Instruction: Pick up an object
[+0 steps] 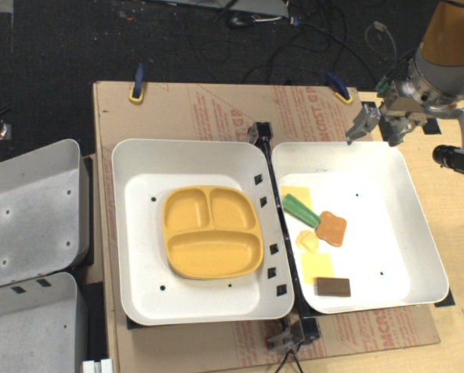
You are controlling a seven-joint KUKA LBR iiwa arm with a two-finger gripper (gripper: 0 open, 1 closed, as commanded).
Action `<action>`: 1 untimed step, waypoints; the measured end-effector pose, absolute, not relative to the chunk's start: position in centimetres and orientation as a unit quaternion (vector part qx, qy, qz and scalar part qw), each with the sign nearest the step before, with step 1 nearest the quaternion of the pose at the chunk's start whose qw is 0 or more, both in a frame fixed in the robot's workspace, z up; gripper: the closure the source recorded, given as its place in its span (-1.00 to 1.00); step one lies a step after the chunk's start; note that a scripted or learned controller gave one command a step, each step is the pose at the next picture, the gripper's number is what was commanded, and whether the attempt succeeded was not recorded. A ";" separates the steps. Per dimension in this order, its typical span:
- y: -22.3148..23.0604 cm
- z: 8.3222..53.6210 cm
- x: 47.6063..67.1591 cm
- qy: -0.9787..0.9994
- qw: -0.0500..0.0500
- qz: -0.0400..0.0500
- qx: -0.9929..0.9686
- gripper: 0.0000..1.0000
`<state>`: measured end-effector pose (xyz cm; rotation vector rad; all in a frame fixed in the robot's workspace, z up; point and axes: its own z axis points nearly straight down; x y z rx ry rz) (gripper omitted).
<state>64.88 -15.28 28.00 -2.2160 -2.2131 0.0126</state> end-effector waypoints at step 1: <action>-15.2 28.8 65.0 -0.707 0.000 0.000 -0.707 -1.00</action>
